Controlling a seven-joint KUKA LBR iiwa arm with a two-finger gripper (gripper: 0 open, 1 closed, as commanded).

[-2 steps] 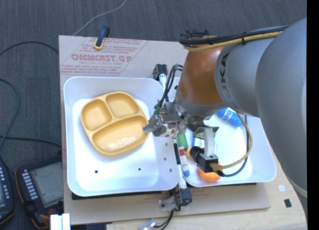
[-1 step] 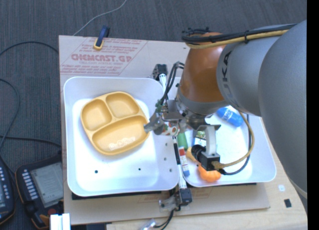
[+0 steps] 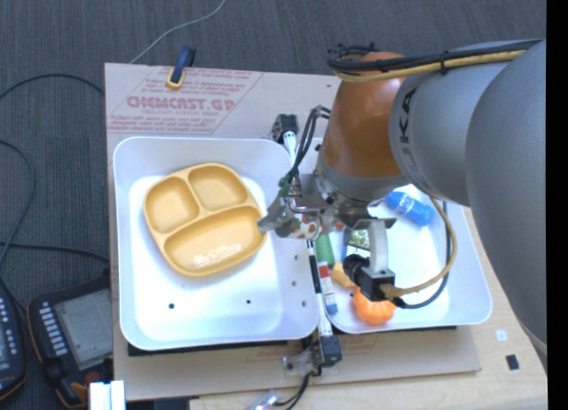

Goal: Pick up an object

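Camera view: arm low over divider [image 3: 306, 257] between two bins. Tool [image 3: 306, 215] just above divider, at its upper part; finger state cannot tell, wrist hides it. Nothing seen held. Yellow tray [image 3: 202, 217] left of divider, flat in left bin [image 3: 177, 324]. Orange fruit [image 3: 374, 309], blue item [image 3: 410, 207], green item [image 3: 326, 247] right of divider, all resting in right bin [image 3: 466, 297]. Judgement: early stage, reach under way, grasp and lift left to do.

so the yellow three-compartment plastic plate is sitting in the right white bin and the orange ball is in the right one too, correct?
Not quite. The camera view shows the yellow three-compartment plastic plate in the left white bin. The orange ball is indeed in the right white bin.
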